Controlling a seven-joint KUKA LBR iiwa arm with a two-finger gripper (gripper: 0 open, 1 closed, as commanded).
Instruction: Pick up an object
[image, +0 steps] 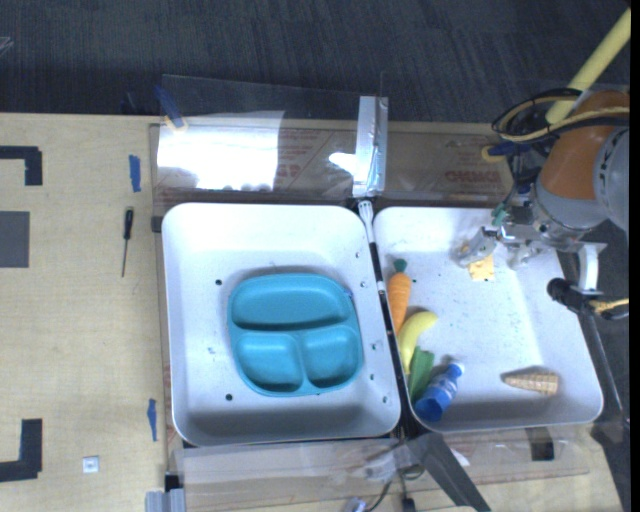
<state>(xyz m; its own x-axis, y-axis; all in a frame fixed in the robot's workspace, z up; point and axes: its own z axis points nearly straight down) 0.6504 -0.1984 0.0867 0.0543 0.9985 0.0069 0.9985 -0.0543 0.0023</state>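
One yellow piece (482, 268) just below hand (497, 238)

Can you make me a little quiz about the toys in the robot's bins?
1. True or false: the blue divided tray lies in the left bin.
2. Which toy touches the carrot? A) ice cream cone B) banana C) blue bottle
3. Fill in: the ice cream cone lies near the right bin's ____ corner, front-left or front-right.

Key: 1 true. 2 B, the banana. 3 front-right; the blue bottle lies front-left.
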